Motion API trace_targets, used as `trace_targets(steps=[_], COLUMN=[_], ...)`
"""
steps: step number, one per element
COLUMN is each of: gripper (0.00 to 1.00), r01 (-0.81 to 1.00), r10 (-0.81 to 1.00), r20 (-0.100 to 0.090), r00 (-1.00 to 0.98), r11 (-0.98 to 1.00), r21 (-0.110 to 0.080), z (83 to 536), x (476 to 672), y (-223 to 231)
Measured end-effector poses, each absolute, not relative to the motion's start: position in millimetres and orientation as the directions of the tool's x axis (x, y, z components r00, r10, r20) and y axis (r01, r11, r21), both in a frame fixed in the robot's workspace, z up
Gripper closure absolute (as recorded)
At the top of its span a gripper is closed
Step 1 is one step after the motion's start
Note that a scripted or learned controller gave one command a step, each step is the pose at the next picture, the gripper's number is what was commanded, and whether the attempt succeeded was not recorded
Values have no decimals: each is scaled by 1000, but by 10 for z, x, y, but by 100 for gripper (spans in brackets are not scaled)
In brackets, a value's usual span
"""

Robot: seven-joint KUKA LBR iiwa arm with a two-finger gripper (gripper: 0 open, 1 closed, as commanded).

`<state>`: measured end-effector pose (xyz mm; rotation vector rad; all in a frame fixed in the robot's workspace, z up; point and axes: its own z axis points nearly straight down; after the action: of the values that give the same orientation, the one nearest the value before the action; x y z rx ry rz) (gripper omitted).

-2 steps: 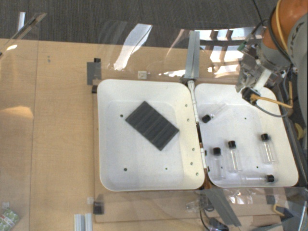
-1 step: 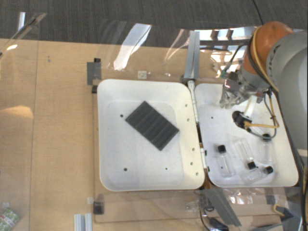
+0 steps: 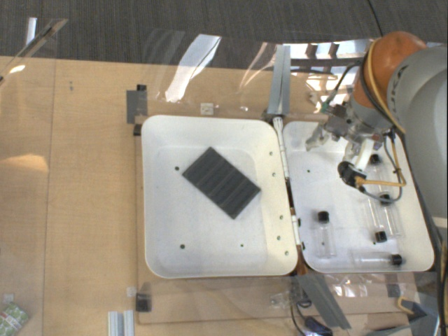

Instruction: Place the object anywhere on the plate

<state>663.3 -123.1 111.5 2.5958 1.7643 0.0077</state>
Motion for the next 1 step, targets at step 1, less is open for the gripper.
trace_targets(steps=[1], gripper=[100], r01=[931], r10=[932], r20=[5], r00=[364], r11=[-364], r21=[9], z=[1232], x=[6652], y=[-1212])
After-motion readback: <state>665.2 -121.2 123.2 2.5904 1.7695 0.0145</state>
